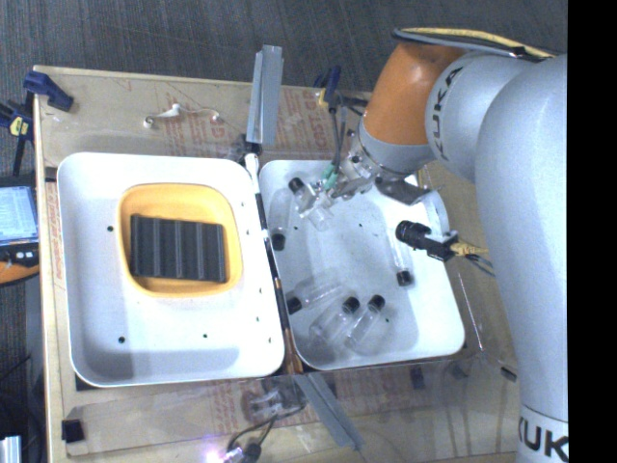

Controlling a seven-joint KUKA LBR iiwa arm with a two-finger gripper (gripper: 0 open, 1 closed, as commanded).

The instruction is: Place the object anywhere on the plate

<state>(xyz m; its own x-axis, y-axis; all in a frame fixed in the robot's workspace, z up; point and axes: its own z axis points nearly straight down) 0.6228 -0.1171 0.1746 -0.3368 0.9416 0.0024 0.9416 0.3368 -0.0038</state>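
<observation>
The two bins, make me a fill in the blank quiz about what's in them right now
1. The orange plate sits in the ____ bin.
2. The dark ridged block rests on top of the ____.
3. The clear vials with black caps lie in the ____ bin.
4. The end effector is over the ____ bin, near its far edge.

Missing words: left; plate; right; right

Blue clamp (46, 89) at bench corner, tablet screen (16, 212) at left edge
</observation>
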